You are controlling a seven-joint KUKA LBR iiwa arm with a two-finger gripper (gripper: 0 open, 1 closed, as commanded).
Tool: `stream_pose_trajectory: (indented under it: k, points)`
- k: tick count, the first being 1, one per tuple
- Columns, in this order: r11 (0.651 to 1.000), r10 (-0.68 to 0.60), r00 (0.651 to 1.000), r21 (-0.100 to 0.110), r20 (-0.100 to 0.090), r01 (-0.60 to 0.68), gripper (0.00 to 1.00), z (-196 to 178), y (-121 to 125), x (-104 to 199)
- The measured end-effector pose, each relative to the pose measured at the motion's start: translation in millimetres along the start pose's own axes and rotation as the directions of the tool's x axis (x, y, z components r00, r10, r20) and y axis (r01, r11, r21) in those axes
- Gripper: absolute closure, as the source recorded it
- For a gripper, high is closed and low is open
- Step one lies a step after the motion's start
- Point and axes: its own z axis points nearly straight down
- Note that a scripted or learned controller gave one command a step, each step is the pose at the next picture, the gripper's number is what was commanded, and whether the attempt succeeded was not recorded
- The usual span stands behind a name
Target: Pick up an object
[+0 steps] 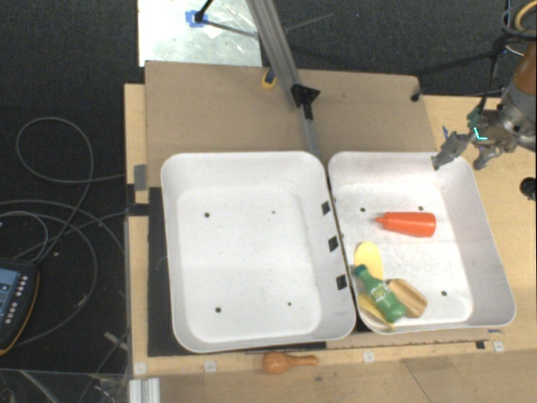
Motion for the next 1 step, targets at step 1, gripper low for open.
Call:
stream_pose_trajectory:
  k: [1]
  points:
    - [1.0, -0.003, 1.0, -0.003, 0.002, 0.003, 0.0, -2.7, 0.8, 0.2]
